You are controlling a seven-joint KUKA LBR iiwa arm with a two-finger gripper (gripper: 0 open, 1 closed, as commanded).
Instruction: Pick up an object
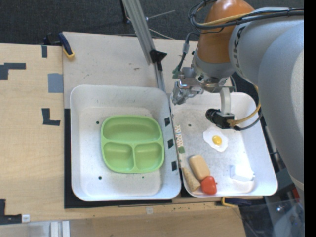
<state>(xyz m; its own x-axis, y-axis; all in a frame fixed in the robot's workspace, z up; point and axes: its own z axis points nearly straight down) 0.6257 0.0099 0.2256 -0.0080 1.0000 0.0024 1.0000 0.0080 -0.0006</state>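
tool (181, 94) over right bin (261, 181) far corner, grip state unclear; wrist hides fingers.

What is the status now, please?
End effector above right bin's far left corner, nothing seen held. Fried egg, bread roll, tomato lying in right bin. Green divided plate in left bin.

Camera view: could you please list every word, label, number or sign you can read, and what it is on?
None can be read.
The strip along the divider between the two white bins carries small printed marks, too small and blurred to read.
The grey and black tape patches on the bench are blank.
The green plate bears no text.
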